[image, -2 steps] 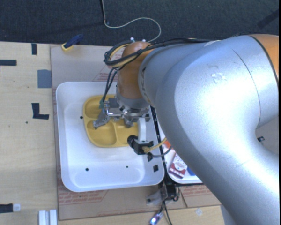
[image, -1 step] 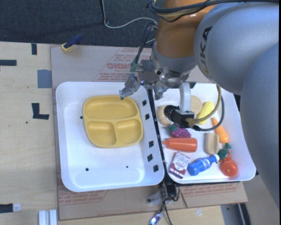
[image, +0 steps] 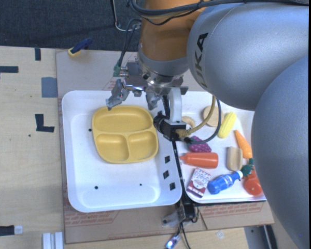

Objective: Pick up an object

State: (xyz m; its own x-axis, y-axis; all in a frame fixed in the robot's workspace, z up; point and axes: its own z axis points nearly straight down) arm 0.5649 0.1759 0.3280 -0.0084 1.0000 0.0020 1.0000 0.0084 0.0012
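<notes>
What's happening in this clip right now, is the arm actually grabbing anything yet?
Not yet. The gripper hangs open over the far edge of the yellow divided plate in the left bin, with nothing between its fingers. The right bin holds the toy food: a corn cob, carrot, grapes, an orange bottle, a blue bottle and a small red-and-white packet.

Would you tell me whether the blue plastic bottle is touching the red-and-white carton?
Touching: the camera view shows the blue plastic bottle resting against the red-and-white carton, no gap.
</notes>
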